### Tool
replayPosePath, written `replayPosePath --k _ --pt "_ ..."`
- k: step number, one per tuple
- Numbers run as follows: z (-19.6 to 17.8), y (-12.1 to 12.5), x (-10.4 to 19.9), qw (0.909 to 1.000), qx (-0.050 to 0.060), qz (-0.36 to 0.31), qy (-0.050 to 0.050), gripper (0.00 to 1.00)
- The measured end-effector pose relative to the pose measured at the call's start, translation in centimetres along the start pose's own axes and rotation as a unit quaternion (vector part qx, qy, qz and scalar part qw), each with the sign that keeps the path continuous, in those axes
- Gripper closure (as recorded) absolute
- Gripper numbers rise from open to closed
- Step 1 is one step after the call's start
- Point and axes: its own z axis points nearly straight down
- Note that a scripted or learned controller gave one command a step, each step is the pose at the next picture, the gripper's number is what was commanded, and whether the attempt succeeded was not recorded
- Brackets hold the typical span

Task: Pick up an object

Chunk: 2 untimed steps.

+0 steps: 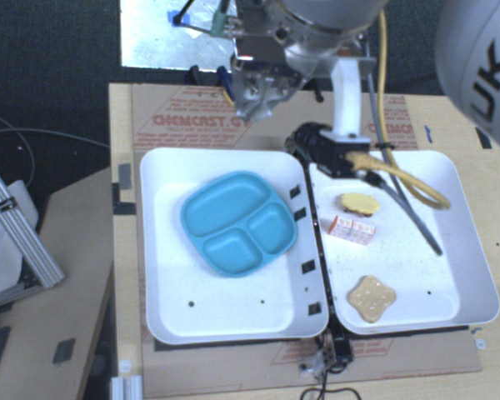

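Observation:
My gripper (252, 100) hangs high over the far edge of the bench, above the back rim of the left bin (162, 248); nothing shows in it. A blue three-compartment plate (237, 222) lies in the left bin. In the right bin (458, 248) are a small yellow oval piece (358, 203), a small white-and-red box (352, 229) just in front of it, and a tan cracker-shaped piece (372, 297) near the front rim.
The two white bins meet at a dark divider (315, 240) with clips. They rest on a cardboard sheet (192, 115) with red print. A metal frame (17, 232) stands off the bench at left.

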Motion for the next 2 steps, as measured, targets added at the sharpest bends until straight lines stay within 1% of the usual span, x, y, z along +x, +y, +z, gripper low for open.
replayPosePath --k 1,2 --pt "-0.3 -3.9 -2.6 1.0 0.008 0.0 -0.003 1.0" --pt "10.2 -4.0 -4.6 0.9999 0.011 0.001 -0.005 1.0"
